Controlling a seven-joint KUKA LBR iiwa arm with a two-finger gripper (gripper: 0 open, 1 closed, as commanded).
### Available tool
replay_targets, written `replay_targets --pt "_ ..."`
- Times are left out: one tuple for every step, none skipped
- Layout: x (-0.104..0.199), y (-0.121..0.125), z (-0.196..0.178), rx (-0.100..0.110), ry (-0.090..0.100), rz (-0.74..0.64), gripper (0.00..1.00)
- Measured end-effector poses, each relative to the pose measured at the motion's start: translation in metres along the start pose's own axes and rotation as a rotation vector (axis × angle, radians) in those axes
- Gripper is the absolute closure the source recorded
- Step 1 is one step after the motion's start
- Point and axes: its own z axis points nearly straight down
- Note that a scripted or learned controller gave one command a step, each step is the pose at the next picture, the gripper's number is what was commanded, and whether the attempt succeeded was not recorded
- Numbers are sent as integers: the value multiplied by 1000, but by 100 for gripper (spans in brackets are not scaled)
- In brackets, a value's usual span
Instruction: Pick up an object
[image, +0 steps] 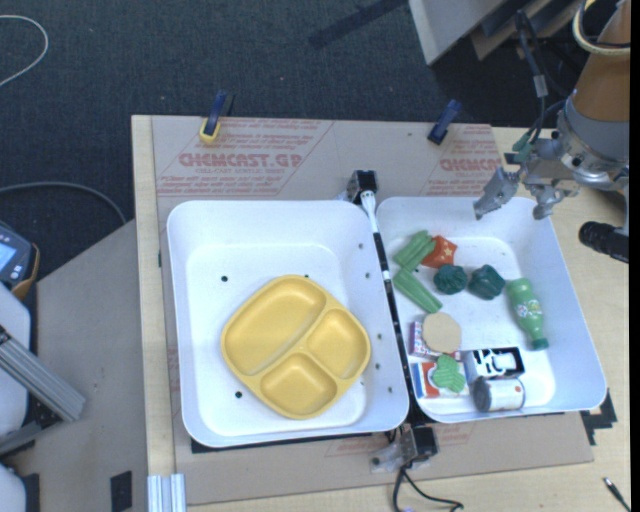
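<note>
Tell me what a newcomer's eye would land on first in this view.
First comes the yellow divided plate, lying alone in the left bin. Next is the heap of small things in the right bin: a green bottle near its right wall, dark green lumps mid-bin, a can at the near end. The gripper hangs over that bin's far right corner, jaws apart, holding nothing.

Arm in from the upper right, gripper (519, 197) hanging with fingers spread.
The grey wrist with its orange band sits at the top right corner, the gripper angled down and leftward; its two grey fingers (492, 195) stand well apart, and there's nothing between them.
</note>
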Motion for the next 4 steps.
replay_targets --pt "0 2 -9 -14 -2 -2 0" --pt "9 -3 45 -9 -1 -2 0" --pt "7 -6 88 -9 -1 -2 0" --pt "7 -6 153 -7 -1 -2 0"
